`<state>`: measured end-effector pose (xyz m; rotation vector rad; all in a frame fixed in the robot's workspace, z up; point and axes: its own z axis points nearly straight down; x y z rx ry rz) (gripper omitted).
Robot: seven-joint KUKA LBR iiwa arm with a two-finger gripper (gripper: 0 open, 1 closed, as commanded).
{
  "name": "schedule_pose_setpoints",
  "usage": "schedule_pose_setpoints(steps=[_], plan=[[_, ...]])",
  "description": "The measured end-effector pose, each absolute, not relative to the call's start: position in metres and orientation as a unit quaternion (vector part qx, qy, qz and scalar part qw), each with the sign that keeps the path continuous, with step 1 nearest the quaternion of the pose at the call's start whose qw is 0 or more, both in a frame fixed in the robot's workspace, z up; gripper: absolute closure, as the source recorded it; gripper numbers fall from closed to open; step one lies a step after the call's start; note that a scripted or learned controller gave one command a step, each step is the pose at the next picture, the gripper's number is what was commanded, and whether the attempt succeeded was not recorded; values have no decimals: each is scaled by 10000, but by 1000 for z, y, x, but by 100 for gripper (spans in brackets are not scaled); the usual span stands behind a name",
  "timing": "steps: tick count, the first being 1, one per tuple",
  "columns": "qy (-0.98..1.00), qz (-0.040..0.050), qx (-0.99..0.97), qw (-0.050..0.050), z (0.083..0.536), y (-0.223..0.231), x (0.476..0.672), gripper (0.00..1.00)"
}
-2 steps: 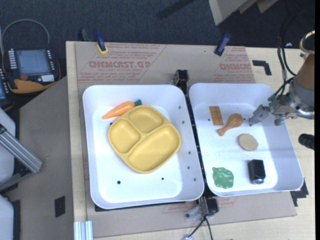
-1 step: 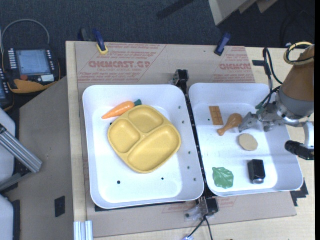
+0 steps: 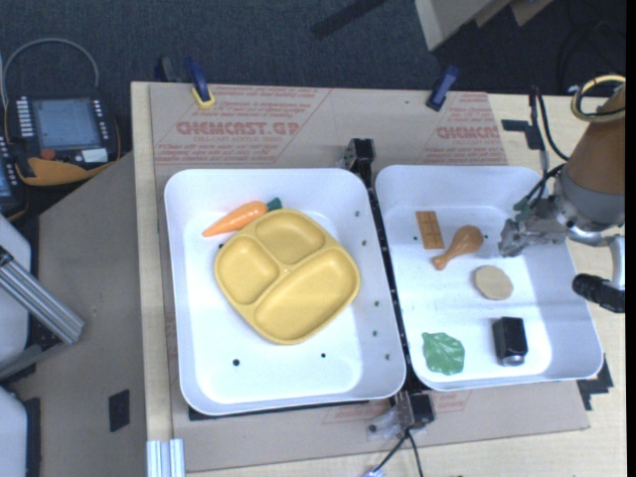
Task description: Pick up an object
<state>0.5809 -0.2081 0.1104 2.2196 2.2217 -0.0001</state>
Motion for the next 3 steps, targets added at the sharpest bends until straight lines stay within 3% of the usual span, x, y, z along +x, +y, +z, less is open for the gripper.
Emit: schedule_pose_setpoints(steps=[2,3], plan=[[7075,13,7068,39,235,-216,588,100],[7075,4,7067,19,238,-216,588,100]])
